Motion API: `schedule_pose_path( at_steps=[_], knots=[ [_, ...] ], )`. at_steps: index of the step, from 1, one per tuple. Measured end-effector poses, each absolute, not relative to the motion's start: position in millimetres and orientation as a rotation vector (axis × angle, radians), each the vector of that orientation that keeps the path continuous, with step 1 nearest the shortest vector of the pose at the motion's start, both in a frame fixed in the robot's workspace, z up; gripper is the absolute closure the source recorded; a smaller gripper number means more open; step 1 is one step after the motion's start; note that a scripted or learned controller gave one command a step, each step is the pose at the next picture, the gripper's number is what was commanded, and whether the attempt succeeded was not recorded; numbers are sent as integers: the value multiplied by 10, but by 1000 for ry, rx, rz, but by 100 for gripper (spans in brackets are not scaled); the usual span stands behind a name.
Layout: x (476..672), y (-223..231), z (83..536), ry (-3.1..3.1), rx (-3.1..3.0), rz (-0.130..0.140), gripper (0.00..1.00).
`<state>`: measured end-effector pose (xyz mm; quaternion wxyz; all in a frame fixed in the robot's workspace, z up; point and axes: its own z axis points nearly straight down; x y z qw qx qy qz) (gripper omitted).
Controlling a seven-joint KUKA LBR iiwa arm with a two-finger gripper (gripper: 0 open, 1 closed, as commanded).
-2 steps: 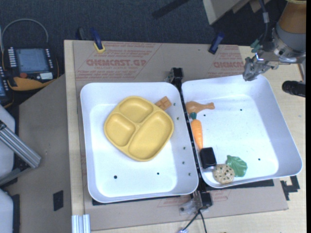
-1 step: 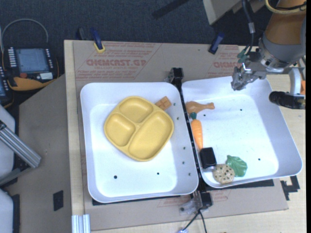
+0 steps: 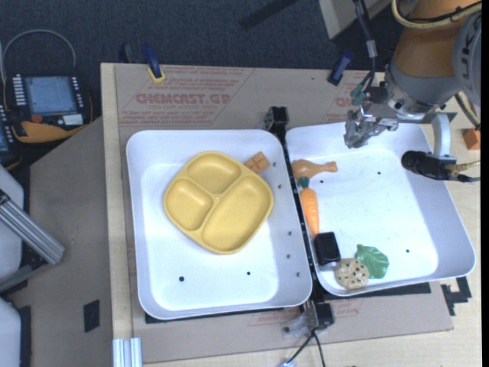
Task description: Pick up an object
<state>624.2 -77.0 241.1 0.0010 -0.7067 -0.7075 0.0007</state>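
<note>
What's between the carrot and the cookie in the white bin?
A small black block lies between them in the camera view, just below the carrot and above-left of the cookie, near the right bin's left wall.

Worktop [image 3: 122, 205] covered by printed brown cardboard sheet, left white bin [image 3: 153, 274] and right white bin [image 3: 428, 228] directly on it, side by side, inner edges touching, blue clamp [image 3: 153, 63] at far edge

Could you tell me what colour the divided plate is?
Yellow; the plate shows best in the camera view.
</note>
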Motion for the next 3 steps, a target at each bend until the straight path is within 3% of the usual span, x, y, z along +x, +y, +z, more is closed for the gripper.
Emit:
schedule_pose_path(
  at_steps=[3],
  knots=[
    [5534,565,2252,-2222,-2216,3,100]
  ],
)
